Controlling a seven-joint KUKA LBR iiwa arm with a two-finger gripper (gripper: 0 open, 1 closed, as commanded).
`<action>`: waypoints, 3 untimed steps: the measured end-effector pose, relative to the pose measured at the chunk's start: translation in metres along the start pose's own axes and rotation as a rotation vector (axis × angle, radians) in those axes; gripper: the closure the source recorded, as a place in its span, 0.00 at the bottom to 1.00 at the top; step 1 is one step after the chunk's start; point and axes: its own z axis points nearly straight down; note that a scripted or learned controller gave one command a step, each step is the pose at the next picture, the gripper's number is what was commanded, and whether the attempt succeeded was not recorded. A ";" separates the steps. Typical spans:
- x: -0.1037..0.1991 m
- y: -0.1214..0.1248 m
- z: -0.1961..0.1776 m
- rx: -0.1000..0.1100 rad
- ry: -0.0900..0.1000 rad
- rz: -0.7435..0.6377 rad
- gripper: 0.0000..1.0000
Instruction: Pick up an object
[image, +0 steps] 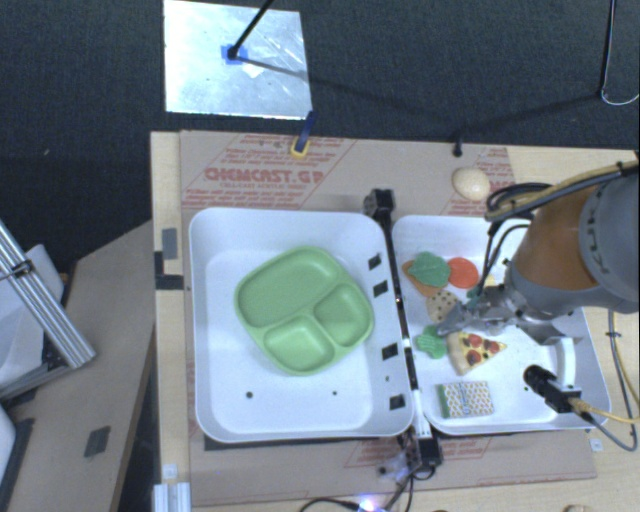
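Worktop (170, 400): tan board on dark carpet, carrying two white bins side by side.
Left bin (215, 300): holds one item, a green divided plate (303, 310) lying flat near its middle.
Right bin (590, 385): holds the toy foods; my arm (575, 250) reaches over it from the right.
My gripper (468, 312): low over the middle of the right bin, just above the pizza slice; I cannot tell how it is set or whether it has anything.
Pizza slice (472, 350): flat on the bin floor, close under my gripper.
Patterned card (466, 399): near the front wall, apart from the slice.
Green leafy pieces (428, 270): one toward the back, beside a red-orange round (462, 270).
Egg-like ball (470, 182): outside, behind the right bin.
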 end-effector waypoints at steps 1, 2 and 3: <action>0.000 0.001 -0.011 -0.001 0.000 0.000 1.00; 0.000 0.009 -0.072 -0.002 0.000 -0.005 1.00; 0.007 0.009 -0.115 0.002 0.001 -0.005 1.00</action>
